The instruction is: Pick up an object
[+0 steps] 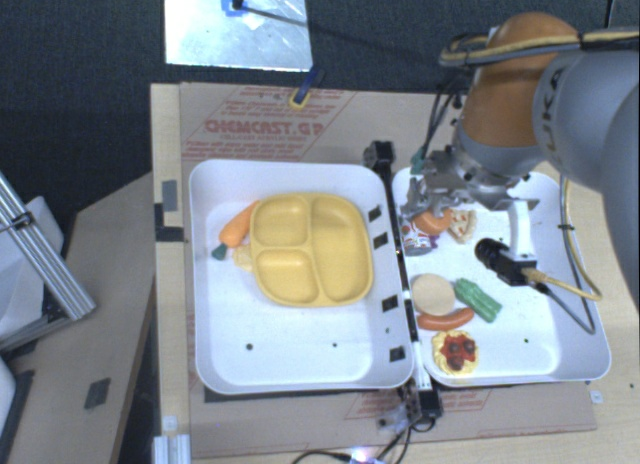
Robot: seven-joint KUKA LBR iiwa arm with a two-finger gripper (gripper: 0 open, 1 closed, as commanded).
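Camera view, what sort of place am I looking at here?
Most likely a robotics lab bench rather than a kitchen. A grey robot arm leans over the right white bin, the left white bin holds a yellow divided tray and a toy carrot, and both sit on a cardboard sheet.

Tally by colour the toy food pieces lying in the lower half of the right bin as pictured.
Tan: 1, the round bun
Green: 1, the pickle
Red-orange: 1, the sausage
Yellow with red topping: 1, the small pizza
Total: 4
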